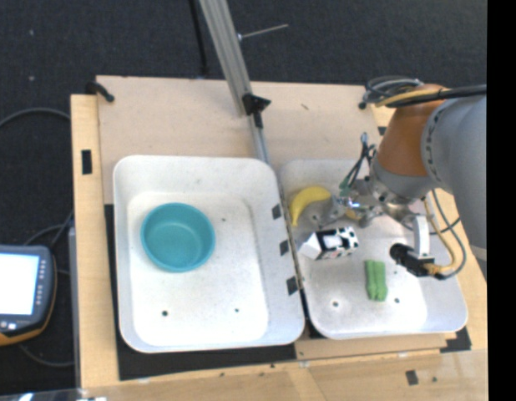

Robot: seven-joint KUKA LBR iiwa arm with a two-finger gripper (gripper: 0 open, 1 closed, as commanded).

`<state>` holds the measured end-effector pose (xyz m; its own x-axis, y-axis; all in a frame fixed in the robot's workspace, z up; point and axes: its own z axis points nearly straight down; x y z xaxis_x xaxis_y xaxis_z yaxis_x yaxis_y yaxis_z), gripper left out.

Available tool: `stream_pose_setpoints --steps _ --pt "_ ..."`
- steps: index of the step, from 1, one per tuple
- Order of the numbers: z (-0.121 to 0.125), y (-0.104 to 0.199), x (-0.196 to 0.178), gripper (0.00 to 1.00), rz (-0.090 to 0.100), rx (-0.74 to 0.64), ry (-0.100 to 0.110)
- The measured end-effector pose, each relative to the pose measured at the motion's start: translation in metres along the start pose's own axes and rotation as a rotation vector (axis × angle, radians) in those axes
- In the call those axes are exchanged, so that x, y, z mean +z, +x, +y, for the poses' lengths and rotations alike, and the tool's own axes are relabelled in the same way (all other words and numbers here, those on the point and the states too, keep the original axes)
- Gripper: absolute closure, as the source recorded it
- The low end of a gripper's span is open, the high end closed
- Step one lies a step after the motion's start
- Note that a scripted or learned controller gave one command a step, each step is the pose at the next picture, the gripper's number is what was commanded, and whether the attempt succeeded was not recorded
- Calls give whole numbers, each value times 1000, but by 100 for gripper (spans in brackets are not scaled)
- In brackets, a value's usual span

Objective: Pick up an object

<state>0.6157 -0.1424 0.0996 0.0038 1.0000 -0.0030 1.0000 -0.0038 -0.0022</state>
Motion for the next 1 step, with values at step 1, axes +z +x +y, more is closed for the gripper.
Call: stream_pose_setpoints --steps 1 --pt "1 -1 -13 100 2 5 -6"
